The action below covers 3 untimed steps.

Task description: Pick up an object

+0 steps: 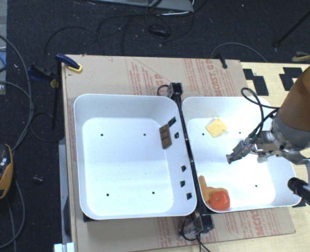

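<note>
An overhead, slanted view showed a cardboard-topped bench (144, 70) on a dark floor, bearing two shallow white bins side by side. The left bin (92, 109) held a small brown rectangular piece (165, 136) leaning on its right wall, close to the divider between the bins. The right bin (197, 106) held three things. A pale yellow, roughly square object (216, 127) lay flat on the bin floor toward the far side. In the near left corner sat a round orange-red object (219, 199), with a slim orange stick-like object (203, 186) touching it just to its left, against the bin wall.

The grey arm with its orange band (305, 101) reached in from the right over the right bin. Its gripper (233, 156) pointed leftward above the middle of the bin floor, between the yellow object and the orange-red one, and apart from both. The dark fingers (239, 150) looked drawn close together with nothing visible between them, though they were small and dark, so the width of any gap could not be told for sure. Black cables (257, 103) looped from the arm across the bin's far edge. Loose cables and a yellow-handled clamp (71, 63) lay around the bench's far left corner
</note>
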### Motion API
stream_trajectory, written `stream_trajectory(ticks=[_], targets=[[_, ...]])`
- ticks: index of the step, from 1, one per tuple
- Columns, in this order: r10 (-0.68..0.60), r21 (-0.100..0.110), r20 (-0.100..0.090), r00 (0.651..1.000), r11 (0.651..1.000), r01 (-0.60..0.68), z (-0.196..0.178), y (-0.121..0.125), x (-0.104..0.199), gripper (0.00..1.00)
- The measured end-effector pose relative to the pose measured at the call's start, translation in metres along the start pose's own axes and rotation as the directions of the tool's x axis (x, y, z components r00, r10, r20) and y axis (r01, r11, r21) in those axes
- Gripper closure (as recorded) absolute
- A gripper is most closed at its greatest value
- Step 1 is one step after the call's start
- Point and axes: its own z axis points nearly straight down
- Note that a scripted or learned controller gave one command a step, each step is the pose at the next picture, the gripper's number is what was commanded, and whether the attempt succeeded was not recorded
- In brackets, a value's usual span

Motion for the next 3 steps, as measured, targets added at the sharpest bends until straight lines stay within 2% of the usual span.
stream_trajectory(ticks=[1, 2, 3], targets=[[-0.002, -0.004, 0.001, 1.0, 1.0, 0.002, -0.036, 0.054, -0.002, 0.0], [-0.001, -0.001, 0.0, 1.0, 1.0, 0.001, -0.046, 0.052, 0.012, 0.0], [-0.001, -0.006, 0.002, 1.0, 1.0, 0.001, -0.096, 0.145, -0.011, 0.0]])
